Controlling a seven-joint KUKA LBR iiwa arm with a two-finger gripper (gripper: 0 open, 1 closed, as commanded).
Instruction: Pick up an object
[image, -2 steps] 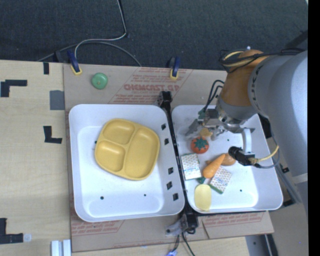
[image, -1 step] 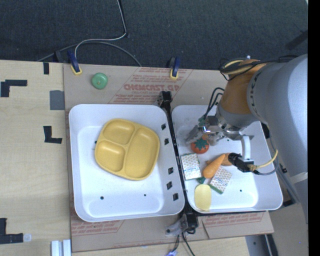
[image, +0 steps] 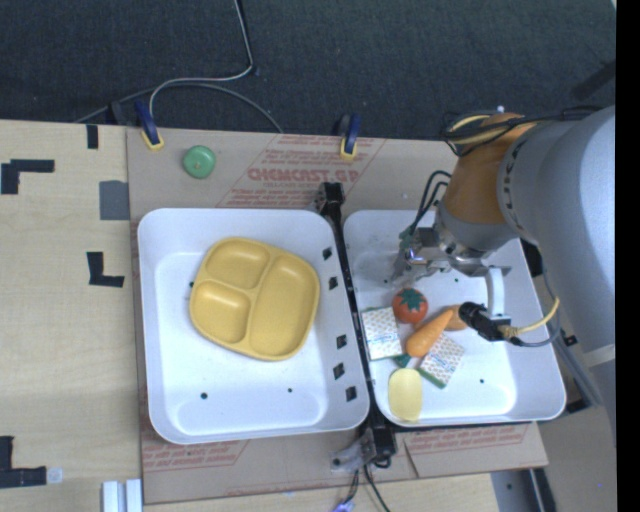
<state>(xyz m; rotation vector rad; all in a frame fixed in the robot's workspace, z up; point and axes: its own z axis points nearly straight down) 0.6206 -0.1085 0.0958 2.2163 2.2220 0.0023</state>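
Observation:
In the right bin (image: 520, 395) lie a red tomato (image: 409, 305), an orange carrot (image: 433, 330), a pale yellow spoon-shaped piece (image: 405, 394) and two small printed packets (image: 380, 332) (image: 442, 361). My gripper (image: 418, 256) hangs over the bin's upper middle, just above the tomato and a little apart from it. I see nothing between its fingers.
The left bin (image: 160, 300) holds a yellow divided plate (image: 255, 297). A green ball (image: 199, 161) rests on the cardboard behind the bins. Clamps (image: 348, 135) and cables run along the back edge. The arm's grey body (image: 570, 230) covers the right bin's far right side.

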